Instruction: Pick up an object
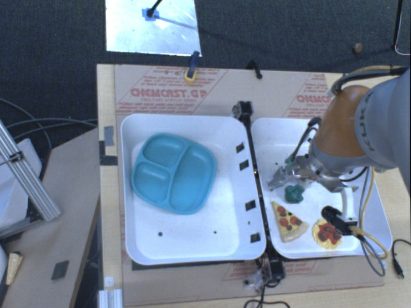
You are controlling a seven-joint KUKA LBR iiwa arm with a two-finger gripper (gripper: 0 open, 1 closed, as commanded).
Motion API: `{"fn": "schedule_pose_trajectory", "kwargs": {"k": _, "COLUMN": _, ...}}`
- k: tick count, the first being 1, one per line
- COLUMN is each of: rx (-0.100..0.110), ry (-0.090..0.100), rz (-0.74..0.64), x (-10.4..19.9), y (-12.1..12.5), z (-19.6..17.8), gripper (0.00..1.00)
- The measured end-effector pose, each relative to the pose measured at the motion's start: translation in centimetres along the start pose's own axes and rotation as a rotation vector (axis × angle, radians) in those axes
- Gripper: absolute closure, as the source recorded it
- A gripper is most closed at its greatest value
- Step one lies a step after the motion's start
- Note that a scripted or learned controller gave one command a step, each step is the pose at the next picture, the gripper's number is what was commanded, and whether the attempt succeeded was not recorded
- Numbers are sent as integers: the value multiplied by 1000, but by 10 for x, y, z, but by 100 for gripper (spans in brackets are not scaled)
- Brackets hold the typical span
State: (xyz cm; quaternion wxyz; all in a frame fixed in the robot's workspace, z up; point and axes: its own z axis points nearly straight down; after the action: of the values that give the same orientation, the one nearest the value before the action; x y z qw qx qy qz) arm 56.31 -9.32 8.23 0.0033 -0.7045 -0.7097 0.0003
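Gripper (286, 177) sat low in the right bin (270, 133), its metal fingers pointing toward 8 o'clock; whether they were spread or closed could not be told, as the wrist blocked the view. Nothing was seen between them. Nearest candidate was a small dark-green lump (295, 192), just beside the fingertips at their 5 o'clock, perhaps touching. It looked like a toy vegetable: judged light, probably rigid plastic or firm rubber, knobbly enough to give purchase, not fragile. Best hold judged to be across its middle from above, since it stood taller than its neighbours. Toy pizza slice (288, 221) lay at 6 o'clock from the lump, flat on the bin floor; judged thin and light, and hard to pinch except by the crust edge. Round red-and-yellow toy (327, 233) lay at 3 o'clock of the slice, near the bin's front corner, similarly flat. Left bin (144, 249) held a blue divided plate (173, 172), broad and smooth, judged a slippery, poor target for two fingers.
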Motion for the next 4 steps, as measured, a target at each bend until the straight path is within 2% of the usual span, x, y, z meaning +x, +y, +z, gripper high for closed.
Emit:
{"fn": "schedule_pose_trajectory", "kwargs": {"k": 1, "rx": -1, "ry": -3, "rz": 11, "x": -17, "y": -80, "z": -1, "gripper": 0}}
{"fn": "schedule_pose_trajectory", "kwargs": {"k": 2, "rx": -11, "ry": -6, "rz": 6, "x": -16, "y": -75, "z": -13, "gripper": 100}}
{"fn": "schedule_pose_trajectory", "kwargs": {"k": 3, "rx": -19, "ry": -1, "rz": -7, "x": 72, "y": -33, "z": -107, "gripper": 100}}
{"fn": "schedule_pose_trajectory", "kwargs": {"k": 4, "rx": -9, "ry": 0, "rz": -6, "x": 158, "y": -61, "z": -135, "gripper": 100}}
